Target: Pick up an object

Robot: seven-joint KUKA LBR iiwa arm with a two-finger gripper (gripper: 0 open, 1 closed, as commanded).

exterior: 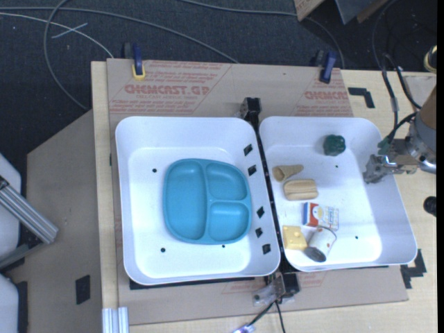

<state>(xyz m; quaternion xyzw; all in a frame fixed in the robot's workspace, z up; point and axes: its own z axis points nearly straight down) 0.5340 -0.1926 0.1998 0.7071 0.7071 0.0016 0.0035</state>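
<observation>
Lowest in frame, at the bottom edge of the right bin (388, 217): a small white cup (320, 242) on its side, dark mouth pointing down-left, touching a yellow block (294, 238) on its left. Just above those, a red/white/blue carton (320, 215). Then a tan bread-like block (300, 189), long axis running left-right, and a tan wedge (286, 172) above it. Dark green lump (334, 144) sits alone, upper part of the bin.

Gripper (374, 168) is at the right bin's right wall, upper-right area of frame, arm coming in from the right edge. Nothing visible btwn its fingers; how far apart they are, can't tell at this res.

Key relation: every candidate obj lies left of the gripper. Green lump is nearest, up and left of it, well apart from the rest, so prob. the cleanest target. Tan cluster is further left, toward the divider; cup/carton/yellow group is down-left and crowded, items touching.

Left bin (132, 186) holds a blue divided plate (207, 200), far from the tool.
</observation>
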